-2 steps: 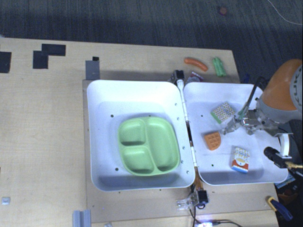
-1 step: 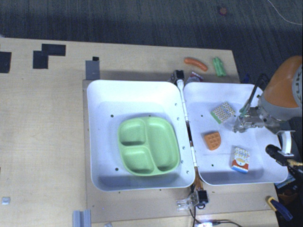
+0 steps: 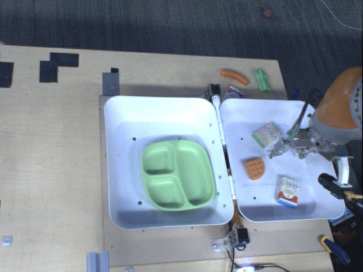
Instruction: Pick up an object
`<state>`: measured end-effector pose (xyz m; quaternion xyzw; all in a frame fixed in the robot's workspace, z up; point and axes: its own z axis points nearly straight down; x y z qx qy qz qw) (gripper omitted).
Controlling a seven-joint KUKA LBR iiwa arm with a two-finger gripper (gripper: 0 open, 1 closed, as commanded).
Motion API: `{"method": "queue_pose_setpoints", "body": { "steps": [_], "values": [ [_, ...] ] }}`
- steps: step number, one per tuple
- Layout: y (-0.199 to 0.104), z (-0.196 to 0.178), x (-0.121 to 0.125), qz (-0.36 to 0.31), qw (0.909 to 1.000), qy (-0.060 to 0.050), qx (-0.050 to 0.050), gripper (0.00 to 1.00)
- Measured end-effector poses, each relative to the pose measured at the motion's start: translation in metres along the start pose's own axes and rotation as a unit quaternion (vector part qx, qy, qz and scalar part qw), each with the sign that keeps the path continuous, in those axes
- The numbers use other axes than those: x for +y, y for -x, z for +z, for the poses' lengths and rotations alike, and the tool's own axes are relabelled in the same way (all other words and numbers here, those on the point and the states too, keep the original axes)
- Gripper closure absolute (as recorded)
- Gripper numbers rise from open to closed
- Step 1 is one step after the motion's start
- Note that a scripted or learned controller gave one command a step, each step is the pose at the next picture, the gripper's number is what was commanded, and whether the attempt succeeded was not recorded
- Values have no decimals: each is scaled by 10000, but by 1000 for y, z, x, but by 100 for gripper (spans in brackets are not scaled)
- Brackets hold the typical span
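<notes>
Bench: a pale wooden top (image 3: pixel 51 169) carries two shallow white bins side by side; black tape marks (image 3: pixel 58 66) sit on its far left part.
Floor: dark blue-grey carpet (image 3: pixel 170 13) runs beyond the bench's far edge, with a thin white cable (image 3: pixel 329 7) lying on it at the upper right.
Bins, two: the left bin (image 3: pixel 122 129) holds one green divided plate (image 3: pixel 178 174) with three compartments; the right bin (image 3: pixel 244 205) holds the loose objects.
Objects in the right bin, three: a patterned square packet (image 3: pixel 267 134) toward the far side, an orange waffle-like piece (image 3: pixel 254 168) near the middle divider, and a small white carton with blue and orange print (image 3: pixel 288 191) toward the near side. All three lie apart from each other.
Objects outside the bins, two: an orange sausage shape (image 3: pixel 235 76) and a green piece (image 3: pixel 261 79), both on the bench just beyond the right bin.
Arm: grey with an orange band (image 3: pixel 340 103), reaching in from the right over the right bin.
Gripper (image 3: pixel 282 146): low over the bin floor, just beside the patterned packet's near right corner, with nothing visibly between the fingers; whether they are spread or closed cannot be told.
</notes>
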<state>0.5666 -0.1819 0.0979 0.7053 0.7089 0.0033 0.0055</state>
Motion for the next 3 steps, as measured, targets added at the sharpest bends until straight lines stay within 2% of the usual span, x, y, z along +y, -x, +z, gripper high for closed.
{"method": "queue_pose_setpoints", "body": {
  "steps": [1,2,3],
  "values": [
    [-48,10,-36,6,10000,-18,8,0],
    [-47,-1,-34,0,10000,12,0,100],
    [25,-14,-31,14,10000,-44,5,100]
  ]
}}
